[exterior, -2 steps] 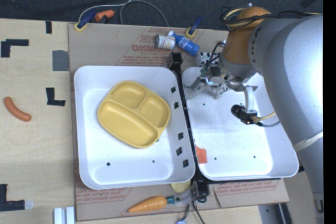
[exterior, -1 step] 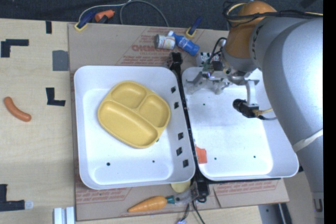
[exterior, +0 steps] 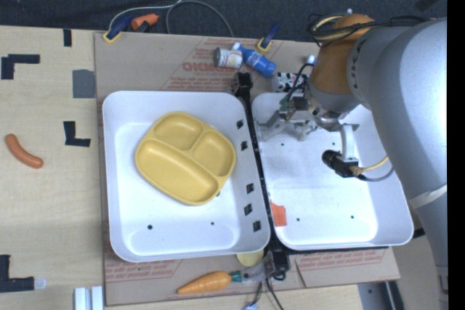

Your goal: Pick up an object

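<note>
Your arm (exterior: 392,83) leans over the right bin (exterior: 341,221) from the right, wrist low at the bin's far left corner, likely a descent toward a pick. The nearest candidate, the yellow tray (exterior: 187,156), lies flat in the left bin (exterior: 123,229), well apart from the hand (exterior: 290,120). Cables and wrist cover the hand; you cannot tell its state. Whatever sits under it is hidden.
</note>
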You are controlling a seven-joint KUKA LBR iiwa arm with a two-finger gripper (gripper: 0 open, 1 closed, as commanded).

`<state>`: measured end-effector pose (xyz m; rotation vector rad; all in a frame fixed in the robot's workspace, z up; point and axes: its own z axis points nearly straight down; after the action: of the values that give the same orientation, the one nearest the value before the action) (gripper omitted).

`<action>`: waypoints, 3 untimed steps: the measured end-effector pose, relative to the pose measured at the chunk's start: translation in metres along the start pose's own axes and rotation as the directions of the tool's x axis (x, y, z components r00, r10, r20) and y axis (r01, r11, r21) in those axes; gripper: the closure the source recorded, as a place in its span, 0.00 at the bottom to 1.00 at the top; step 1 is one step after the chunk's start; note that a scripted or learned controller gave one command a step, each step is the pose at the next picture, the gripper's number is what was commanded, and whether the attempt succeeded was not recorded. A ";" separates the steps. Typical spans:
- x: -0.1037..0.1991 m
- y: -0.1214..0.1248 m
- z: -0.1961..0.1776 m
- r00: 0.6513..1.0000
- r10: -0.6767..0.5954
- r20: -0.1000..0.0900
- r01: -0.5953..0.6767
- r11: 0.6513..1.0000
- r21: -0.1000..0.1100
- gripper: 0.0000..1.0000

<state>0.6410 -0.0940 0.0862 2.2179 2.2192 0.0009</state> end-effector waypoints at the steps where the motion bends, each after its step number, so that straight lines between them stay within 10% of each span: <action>1: -0.010 0.029 0.001 1.000 -0.002 -0.003 0.002 1.000 0.002 0.00; 2: -0.009 0.028 -0.010 1.000 -0.003 -0.001 0.003 1.000 0.001 1.00; 3: -0.010 0.028 -0.009 1.000 -0.004 0.000 0.004 1.000 0.002 0.00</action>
<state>0.6691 -0.1036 0.0953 2.2149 2.2240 -0.0009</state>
